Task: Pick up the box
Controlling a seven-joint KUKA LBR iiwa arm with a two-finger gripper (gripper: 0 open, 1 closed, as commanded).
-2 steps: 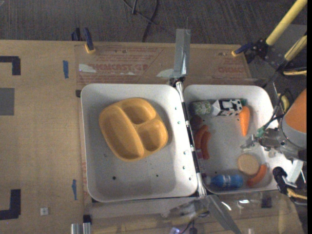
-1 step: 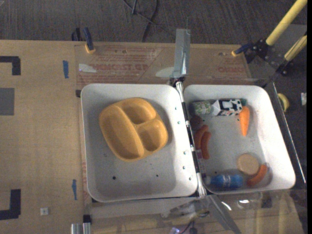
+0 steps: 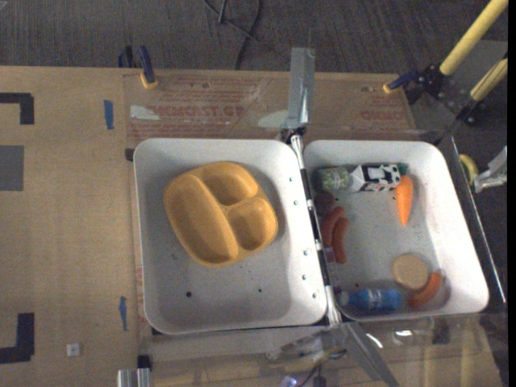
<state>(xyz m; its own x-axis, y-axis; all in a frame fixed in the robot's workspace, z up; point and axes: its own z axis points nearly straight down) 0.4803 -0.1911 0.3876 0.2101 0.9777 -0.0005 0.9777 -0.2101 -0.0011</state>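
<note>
Box [image 3: 367, 176], one only, is seen lying at rear of right bin [image 3: 459, 216]. Beside it: 1 carrot [image 3: 404, 199], 2 sausages [image 3: 336, 234]. Gripper state can't be told.

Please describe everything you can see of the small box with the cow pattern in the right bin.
The box looks like a small carton lying on its side along the far wall of the right bin. Its left part is green, its right part white with black cow-like patches. It looks like printed cardboard, intact as far as the blur allows. The orange carrot lies close by its right end; whether they touch is unclear. Nothing grips it.
</note>
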